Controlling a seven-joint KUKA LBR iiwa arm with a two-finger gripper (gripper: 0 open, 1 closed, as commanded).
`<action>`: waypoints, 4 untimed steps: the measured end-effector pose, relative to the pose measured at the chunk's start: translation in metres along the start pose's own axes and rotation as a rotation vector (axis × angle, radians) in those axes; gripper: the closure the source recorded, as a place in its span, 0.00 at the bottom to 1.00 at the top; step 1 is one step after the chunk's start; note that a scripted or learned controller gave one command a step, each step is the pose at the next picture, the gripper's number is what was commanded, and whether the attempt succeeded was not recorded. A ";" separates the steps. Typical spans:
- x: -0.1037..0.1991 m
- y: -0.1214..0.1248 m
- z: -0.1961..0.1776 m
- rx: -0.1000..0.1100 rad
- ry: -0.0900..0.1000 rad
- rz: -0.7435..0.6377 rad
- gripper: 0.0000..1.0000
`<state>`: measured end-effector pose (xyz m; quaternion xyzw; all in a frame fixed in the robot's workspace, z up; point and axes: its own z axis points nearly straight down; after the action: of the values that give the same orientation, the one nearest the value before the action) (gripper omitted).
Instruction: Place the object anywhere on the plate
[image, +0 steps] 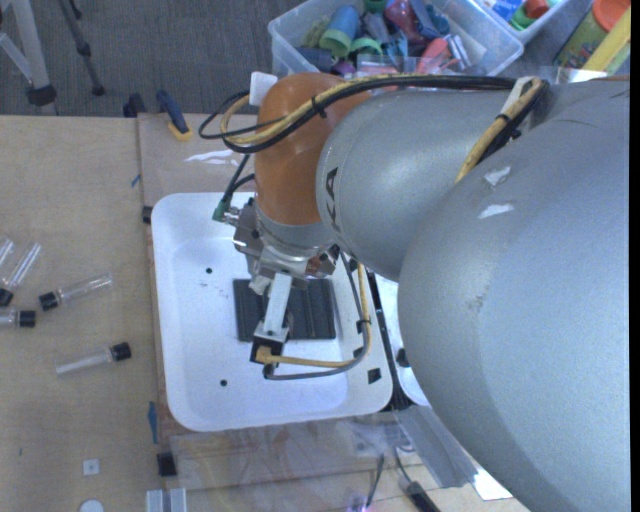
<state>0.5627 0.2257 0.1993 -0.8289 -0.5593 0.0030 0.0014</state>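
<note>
A thick grey robot arm with an orange band (300, 150) reaches in from the right and hangs low over a shallow white plastic bin (200, 330). Under its wrist sits a dark ribbed rectangular piece (318, 310), flat against the bin floor; it may be a loose thing or part of the robot. Small black specks (222, 381) dot the floor. Well to the left, clear plastic vials with black caps (85, 290) lie on the pale wooden bench (70, 200). Behind stands a clear plastic tub of coloured toys (300, 35).
</note>
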 end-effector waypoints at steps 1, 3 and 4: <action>0.018 0.047 -0.155 -0.008 0.002 -0.401 1.00; 0.011 0.028 -0.068 -0.006 0.003 0.034 1.00; 0.019 0.051 -0.015 -0.002 0.000 -0.001 1.00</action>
<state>0.6170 0.2247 0.2140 -0.8286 -0.5598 0.0023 0.0007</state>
